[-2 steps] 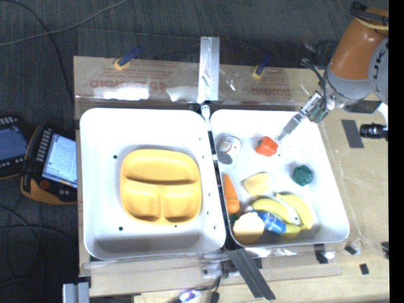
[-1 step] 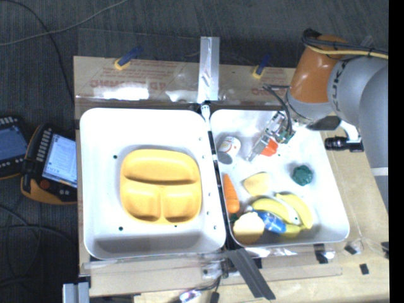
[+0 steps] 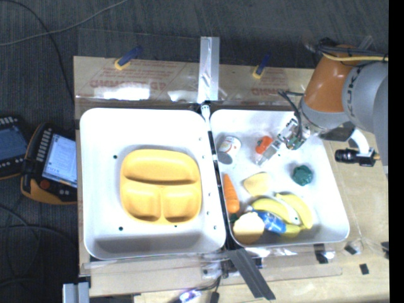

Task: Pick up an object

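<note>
The right bin (image 3: 322,144) holds several small items. My gripper (image 3: 273,149) comes in from the upper right, low over the bin's back half. Its tip sits right beside a small orange-red object (image 3: 263,144), seemingly touching it. To the left lies a small white and grey can (image 3: 228,146). A dark green lump (image 3: 302,174) rests to the gripper's lower right. Toward the front are a pale yellow wedge (image 3: 256,183), a carrot (image 3: 231,195), yellow bananas (image 3: 293,210), a blue item (image 3: 274,221) and a pale round piece (image 3: 247,227).
The left bin (image 3: 101,131) holds a yellow divided tray (image 3: 161,185). A ridge (image 3: 211,163) separates the two bins. The orange-banded arm (image 3: 331,87) hangs over the right bin's back right corner. A handheld pendant (image 3: 50,163) lies off the bench at left.
</note>
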### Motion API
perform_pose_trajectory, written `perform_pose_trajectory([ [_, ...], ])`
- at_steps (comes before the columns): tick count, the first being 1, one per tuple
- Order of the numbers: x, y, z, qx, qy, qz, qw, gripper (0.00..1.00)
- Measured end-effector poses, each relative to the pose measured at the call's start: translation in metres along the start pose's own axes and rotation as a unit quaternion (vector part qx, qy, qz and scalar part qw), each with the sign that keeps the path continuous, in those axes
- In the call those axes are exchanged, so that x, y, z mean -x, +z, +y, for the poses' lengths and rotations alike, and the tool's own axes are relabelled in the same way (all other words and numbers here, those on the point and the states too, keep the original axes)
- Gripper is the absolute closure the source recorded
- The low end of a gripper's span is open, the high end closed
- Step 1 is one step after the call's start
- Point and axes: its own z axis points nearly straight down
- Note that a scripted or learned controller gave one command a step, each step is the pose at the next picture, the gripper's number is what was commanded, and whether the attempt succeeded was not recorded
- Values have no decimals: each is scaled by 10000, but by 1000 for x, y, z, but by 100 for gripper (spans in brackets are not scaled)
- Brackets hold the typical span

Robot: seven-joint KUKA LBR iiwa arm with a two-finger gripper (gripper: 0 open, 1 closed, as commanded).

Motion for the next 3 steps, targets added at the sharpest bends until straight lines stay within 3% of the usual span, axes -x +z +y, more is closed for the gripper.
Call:
perform_pose_trajectory([
  [1,0,-11,2,18,-7,-19,10000,100],
  [2,-38,-47,51,-7,-444,-8,9990,100],
  [3,-78,-92,84,-17,1915,-2,9815,100],
])
